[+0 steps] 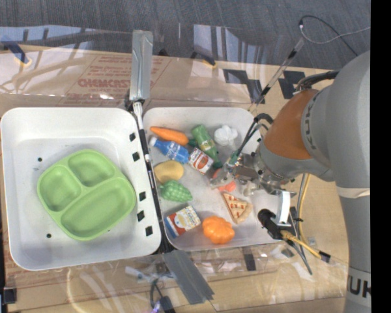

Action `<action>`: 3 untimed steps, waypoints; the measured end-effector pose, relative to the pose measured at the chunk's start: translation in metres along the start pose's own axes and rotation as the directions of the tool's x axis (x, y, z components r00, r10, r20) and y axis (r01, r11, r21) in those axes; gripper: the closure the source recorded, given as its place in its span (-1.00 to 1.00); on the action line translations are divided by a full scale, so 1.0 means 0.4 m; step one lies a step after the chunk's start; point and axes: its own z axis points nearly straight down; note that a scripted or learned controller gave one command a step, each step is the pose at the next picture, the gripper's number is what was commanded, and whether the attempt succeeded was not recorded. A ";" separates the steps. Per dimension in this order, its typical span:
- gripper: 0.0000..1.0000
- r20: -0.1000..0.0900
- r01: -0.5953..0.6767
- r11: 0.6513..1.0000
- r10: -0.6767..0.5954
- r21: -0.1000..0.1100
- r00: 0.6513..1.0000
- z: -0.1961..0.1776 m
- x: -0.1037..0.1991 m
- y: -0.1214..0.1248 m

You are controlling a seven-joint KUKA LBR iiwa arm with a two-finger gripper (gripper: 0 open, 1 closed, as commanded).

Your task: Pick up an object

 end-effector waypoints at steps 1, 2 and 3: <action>-1.00 -0.001 0.047 0.999 -0.047 -0.003 0.999 -0.145 0.024 0.140; -1.00 -0.002 0.096 0.995 -0.096 0.001 0.995 -0.085 0.050 0.101; -1.00 0.003 0.020 0.999 -0.020 -0.032 1.000 -0.031 0.010 0.115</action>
